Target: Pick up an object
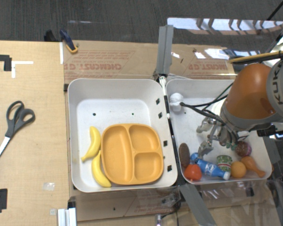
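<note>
I see end effector (208,138) low in right bin (188,95), above blue bottle (211,168); fingers maybe open, I cannot tell; nothing held.

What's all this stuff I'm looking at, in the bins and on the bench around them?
White bins: 2, white, side by side on the bench.
Divided plate: 1, orange-yellow, three compartments, in the left bin.
Bananas: 2, yellow, at the plate's left edge, left bin.
Tomato: 1, red, front of the right bin.
Bottle: 1, blue and white, lying beside the tomato.
Orange fruit: 1, orange, right bin front.
Drumstick-like toy: 1, orange-brown, right bin's front right.
Dark brown oval item: 1, right bin's left wall.
Purple round item: 1, right bin.
White round item: 1, right bin's back left corner.
Scissors: 1, black handles, bench far left.
Gripper: 1, metal, over the right bin above the bottle.
</note>
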Tool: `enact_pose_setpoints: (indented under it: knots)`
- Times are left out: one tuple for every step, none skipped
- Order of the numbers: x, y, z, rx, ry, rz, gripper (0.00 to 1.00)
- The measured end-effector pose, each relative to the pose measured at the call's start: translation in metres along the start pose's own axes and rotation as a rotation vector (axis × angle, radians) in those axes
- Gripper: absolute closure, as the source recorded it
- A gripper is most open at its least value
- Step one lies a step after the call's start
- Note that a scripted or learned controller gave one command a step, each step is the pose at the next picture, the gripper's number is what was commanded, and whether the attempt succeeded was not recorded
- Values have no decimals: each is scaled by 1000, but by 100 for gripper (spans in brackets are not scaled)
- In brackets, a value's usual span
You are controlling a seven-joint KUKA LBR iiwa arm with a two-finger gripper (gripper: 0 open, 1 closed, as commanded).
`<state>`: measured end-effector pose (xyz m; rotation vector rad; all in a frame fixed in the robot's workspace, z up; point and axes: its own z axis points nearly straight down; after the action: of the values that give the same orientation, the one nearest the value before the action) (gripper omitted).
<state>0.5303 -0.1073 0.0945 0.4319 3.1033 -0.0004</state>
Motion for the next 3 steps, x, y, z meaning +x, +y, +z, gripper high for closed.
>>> enact_pose_setpoints:
  knots:
    - [31, -2, 0, 0, -1, -21, 0]
    - [-40, -18, 1, 1, 2, 148, 0]
    - [7, 1, 2, 1, 7, 141, 0]
